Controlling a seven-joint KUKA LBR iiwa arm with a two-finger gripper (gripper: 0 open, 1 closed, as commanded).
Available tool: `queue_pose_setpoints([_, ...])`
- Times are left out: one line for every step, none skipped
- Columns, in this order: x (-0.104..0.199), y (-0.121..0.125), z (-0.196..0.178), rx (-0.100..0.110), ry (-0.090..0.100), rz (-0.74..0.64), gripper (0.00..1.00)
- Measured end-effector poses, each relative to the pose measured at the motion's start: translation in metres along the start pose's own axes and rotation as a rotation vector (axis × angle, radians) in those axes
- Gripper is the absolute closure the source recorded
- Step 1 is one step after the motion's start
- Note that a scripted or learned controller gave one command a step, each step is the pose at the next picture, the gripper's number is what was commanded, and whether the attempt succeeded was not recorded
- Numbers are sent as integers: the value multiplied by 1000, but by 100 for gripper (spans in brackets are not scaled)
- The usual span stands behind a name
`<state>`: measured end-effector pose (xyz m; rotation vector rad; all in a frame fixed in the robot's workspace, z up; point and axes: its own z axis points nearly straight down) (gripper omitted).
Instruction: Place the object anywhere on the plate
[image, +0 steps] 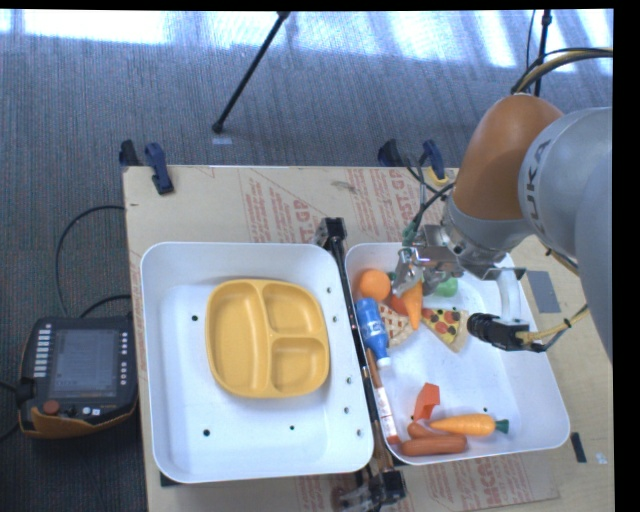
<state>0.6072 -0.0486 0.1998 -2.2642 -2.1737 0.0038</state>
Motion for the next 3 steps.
queue_pose_setpoints([62, 14, -14, -1, 2, 21, 100])
queue_pose_setpoints([138, -3, 13, 0, 0, -271, 100])
queue_pose_setpoints([137, -3, 13, 0, 0, -270, 0])
